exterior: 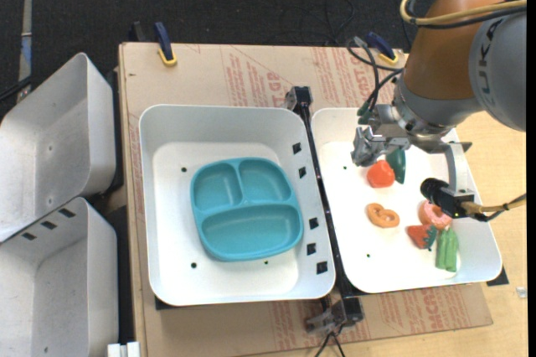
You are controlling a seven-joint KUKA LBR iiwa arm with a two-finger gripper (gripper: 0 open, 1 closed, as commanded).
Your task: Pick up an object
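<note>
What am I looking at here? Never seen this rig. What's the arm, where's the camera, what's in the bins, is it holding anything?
One fixed camera looks down at a slant on a bench with two shallow white bins. The grey arm with the orange band is a KUKA iiwa, reaching in from the right. Its two-finger gripper hangs low over the right bin.

The left bin holds a teal divided plate. The right bin holds small toy-like pieces: a red-orange piece just below the gripper, a dark green piece beside it, an orange pretzel shape, and a pink, red and green cluster near the right edge.

I can't tell from this angle whether anything is gripped.
</note>
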